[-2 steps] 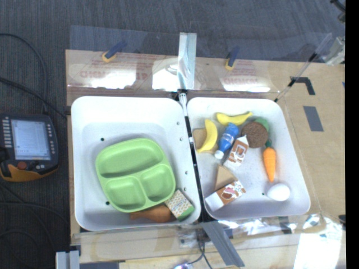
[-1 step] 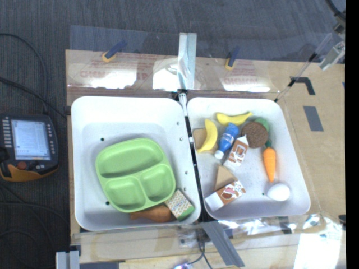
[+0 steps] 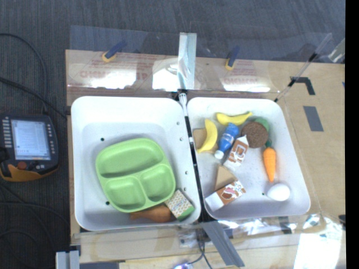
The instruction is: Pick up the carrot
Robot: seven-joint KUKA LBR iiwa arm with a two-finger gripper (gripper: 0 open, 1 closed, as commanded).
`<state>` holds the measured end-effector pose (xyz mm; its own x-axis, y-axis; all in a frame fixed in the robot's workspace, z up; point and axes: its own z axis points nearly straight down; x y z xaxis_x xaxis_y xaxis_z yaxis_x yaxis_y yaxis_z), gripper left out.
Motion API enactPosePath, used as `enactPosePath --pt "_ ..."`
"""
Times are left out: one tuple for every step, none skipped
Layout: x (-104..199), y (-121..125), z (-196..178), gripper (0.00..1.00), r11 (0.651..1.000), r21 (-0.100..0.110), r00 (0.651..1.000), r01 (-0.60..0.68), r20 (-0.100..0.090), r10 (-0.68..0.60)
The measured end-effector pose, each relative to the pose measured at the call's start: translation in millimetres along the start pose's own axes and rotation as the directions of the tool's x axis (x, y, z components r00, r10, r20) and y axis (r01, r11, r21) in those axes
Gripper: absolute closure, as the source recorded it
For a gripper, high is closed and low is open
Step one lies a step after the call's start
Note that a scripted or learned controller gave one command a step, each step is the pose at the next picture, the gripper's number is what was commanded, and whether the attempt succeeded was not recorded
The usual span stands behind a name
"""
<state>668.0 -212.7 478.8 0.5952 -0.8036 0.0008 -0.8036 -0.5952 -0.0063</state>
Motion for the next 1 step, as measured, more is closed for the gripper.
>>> enactPosePath --pt "1.2 -2.0 -4.7 1.0 0.972 -0.001 0.972 0.233 0.001 -0.233"
